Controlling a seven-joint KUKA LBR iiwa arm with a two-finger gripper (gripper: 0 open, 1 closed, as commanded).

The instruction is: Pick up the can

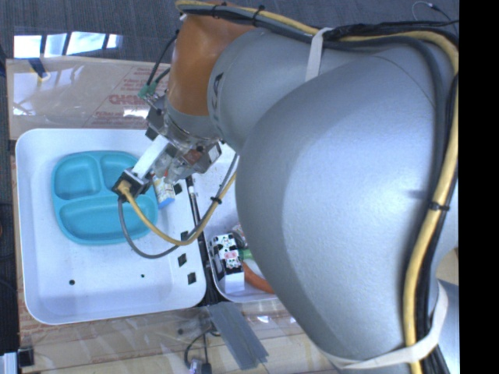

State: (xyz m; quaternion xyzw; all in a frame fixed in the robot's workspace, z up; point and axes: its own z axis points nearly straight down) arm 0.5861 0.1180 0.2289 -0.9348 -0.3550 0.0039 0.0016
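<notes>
My gripper (173, 170) hangs over the left bin (47, 287), just past the right edge of a blue divided tray (93, 197). A small cylinder with a pale label and a blue end (164, 192) sits directly under the gripper; it may be the can. Whether it is lifted or resting on the bin floor is unclear. A second item with a white, red and black label (227, 255) lies in the near left corner of the right bin (222, 291), and the arm covers much of it.
The arm's large grey body (343, 185) hides most of the right bin. An orange object (259, 280) lies beside the labelled item there. A yellow cable (144, 236) loops below the gripper over the left bin.
</notes>
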